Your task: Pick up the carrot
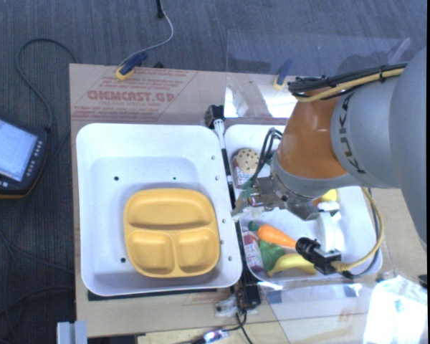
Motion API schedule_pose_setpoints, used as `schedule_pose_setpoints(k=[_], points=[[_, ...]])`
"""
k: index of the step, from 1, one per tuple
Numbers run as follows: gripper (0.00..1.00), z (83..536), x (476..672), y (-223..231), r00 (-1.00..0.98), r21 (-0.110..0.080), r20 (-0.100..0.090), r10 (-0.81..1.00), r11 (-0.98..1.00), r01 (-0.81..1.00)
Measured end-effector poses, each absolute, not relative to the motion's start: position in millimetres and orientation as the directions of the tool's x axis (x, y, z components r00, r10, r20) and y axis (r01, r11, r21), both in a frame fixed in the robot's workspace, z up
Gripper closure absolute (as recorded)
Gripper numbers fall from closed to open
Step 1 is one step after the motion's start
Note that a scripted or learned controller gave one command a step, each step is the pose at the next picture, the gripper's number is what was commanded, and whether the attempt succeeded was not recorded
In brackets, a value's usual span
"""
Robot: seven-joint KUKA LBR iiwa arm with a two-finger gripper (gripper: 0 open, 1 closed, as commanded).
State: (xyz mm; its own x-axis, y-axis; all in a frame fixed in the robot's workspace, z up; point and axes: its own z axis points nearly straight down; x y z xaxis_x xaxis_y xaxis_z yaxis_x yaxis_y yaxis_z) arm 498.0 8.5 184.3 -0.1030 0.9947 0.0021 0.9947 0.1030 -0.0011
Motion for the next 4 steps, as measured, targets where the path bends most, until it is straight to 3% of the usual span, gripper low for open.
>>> schedule_pose_setpoints(k=[1,2,3,4], points=[[1.0,239.4,505.2,-27.9,-0.505,0.0,-0.003,0.863,0.505,0.863],[0.0,238.3,504.8,-27.0,-0.506,-0.001,-0.002,0.862,0.506,0.862],[0.0,182.5,483.2,-33.9,-0.705,-0.003,0.002,0.709,0.705,0.709],[0.0,95.4,490.3,-98.5,-0.641,0.013,-0.005,0.767,0.641,0.767]])
